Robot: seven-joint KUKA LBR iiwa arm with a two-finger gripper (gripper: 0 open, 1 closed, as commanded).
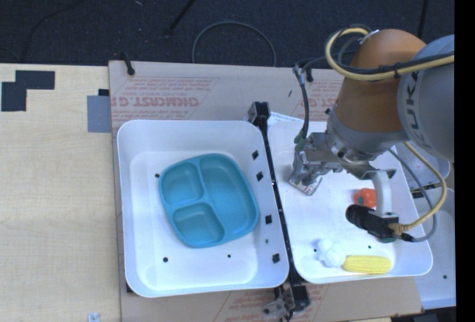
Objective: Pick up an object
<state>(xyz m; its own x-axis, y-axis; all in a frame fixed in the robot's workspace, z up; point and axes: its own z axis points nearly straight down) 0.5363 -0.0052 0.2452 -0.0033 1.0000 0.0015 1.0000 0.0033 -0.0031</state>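
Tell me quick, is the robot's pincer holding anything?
Pincer: cannot be told whether open or closed; nothing visibly held, low over the shallow white right-hand bin.

Bright, even overhead light washes the white bins (148, 261) almost featureless, with faint shadows. The floor (111, 9) beyond the bench (52, 202) is dim. Focus is slightly soft.

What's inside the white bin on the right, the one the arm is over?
In the bin: a yellow corn cob, a white lump beside it and a small orange thing, partly hidden. The arm covers the bin's far corner, so anything under it cannot be seen.
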